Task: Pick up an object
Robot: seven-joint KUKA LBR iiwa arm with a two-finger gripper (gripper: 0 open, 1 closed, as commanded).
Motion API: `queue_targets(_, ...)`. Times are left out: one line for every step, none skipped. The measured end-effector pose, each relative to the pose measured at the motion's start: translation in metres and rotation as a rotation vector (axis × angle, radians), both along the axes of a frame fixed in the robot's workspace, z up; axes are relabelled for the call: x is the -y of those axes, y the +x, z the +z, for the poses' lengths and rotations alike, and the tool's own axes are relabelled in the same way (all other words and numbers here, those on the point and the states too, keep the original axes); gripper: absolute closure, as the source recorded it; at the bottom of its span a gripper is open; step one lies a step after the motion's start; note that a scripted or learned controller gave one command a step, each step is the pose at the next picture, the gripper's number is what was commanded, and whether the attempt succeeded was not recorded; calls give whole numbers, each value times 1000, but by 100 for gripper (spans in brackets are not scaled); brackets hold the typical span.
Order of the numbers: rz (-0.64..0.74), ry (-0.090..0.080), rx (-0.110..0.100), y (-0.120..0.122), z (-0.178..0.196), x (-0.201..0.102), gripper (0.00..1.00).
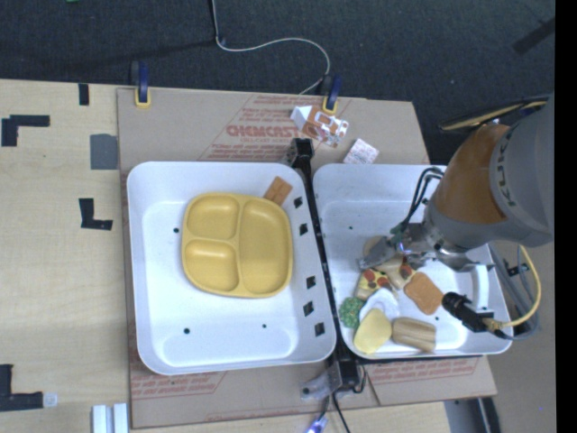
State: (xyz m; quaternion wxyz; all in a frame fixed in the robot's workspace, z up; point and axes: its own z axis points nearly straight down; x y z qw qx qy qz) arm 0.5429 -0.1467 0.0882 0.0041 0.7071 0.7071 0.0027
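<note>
The right bin [361,188] holds a cluster of toy foods in its near half. My gripper [382,260] is down among them, right over a pizza slice [370,283]. Beside it lies an orange-brown toast piece [423,292]. Nearer the front are a green broccoli piece [350,311], a pale yellow piece [372,332] and a tan bread log [414,334]. The view does not show anything held.
The left bin [153,332] carries a yellow divided plate [238,244], with a small brown block [278,190] at the plate's far edge. Paper tags [323,126] lie on the cardboard behind the bins. The far half of the right bin is bare white.
</note>
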Motion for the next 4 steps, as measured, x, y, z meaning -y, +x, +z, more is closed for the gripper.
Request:
queue_targets(6,-1,-2,57,-1,-53,0)
queue_targets(1,-1,1,20,0,-43,0)
queue_targets(-1,-6,8,23,13,-41,100)
queue_targets(-1,-6,5,22,11,-41,0)
